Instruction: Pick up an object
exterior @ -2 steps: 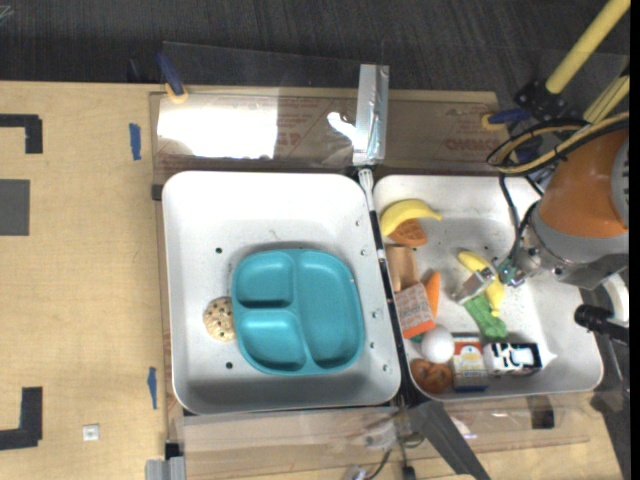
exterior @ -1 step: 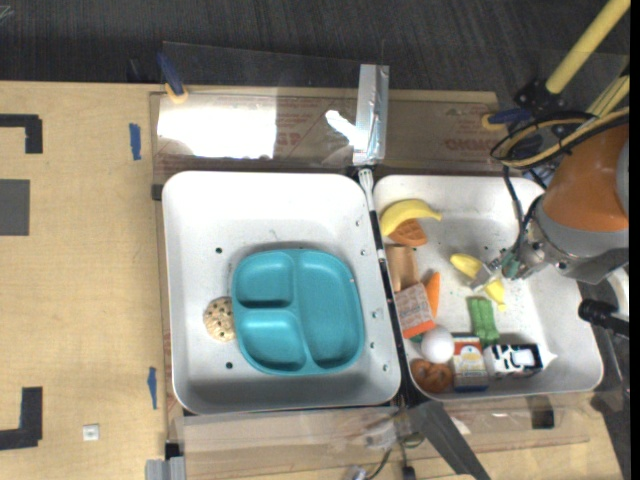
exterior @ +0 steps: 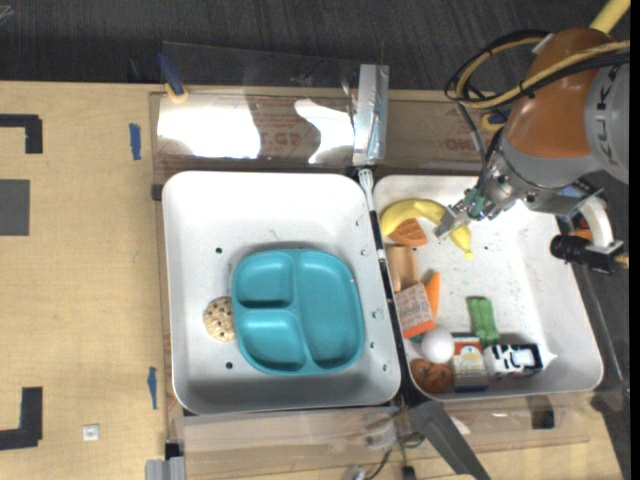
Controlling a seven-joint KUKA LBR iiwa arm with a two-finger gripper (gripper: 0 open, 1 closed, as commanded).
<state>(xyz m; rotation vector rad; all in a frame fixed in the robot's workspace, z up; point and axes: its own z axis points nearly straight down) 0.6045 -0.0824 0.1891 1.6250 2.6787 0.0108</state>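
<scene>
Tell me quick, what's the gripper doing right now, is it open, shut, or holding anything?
Gripper: low over the right bin, at the banana; open, shut or holding cannot be told.

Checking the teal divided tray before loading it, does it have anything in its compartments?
Empty: all three compartments of the teal tray show bare teal. The cookie lies beside it.

Arm (exterior: 575,88) enters from the right edge, upper part of the view. Grey housing with a broad orange band above the wrist. Yellow and black cables loop over the top of the orange section. Wrist angles down and to the left. Gripper (exterior: 452,225) sits at the lower-left end of the arm, small and metallic, pointing down-left. Fingers too small and blurred to read. Dark bracket juts from the arm's right side, lower down.
</scene>
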